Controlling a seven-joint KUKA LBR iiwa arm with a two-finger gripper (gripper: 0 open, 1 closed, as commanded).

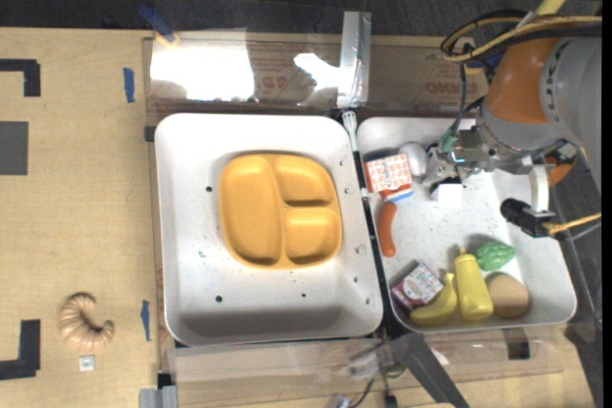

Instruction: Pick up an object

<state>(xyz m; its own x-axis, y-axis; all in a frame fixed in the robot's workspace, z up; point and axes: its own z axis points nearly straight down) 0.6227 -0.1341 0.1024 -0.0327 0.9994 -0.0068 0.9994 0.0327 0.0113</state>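
My gripper (446, 169) hangs over the back of the right bin (535, 315), just right of a red and white carton (388, 175). An orange sausage-shaped piece (386, 228) lies in front of the carton. At the bin's front sit a small dark red packet (418, 283), a yellow bottle (470, 286), a banana (437, 308), a green leafy piece (495, 255) and a brown rounded piece (509, 294). Nothing is visibly held by the gripper.
The left bin (182, 205) holds a yellow divided plate (280, 208). A croissant-like toy (86, 320) lies on the wooden bench at the far left. The grey arm with its orange band (516, 86) and cables cross the right bin's back right corner.
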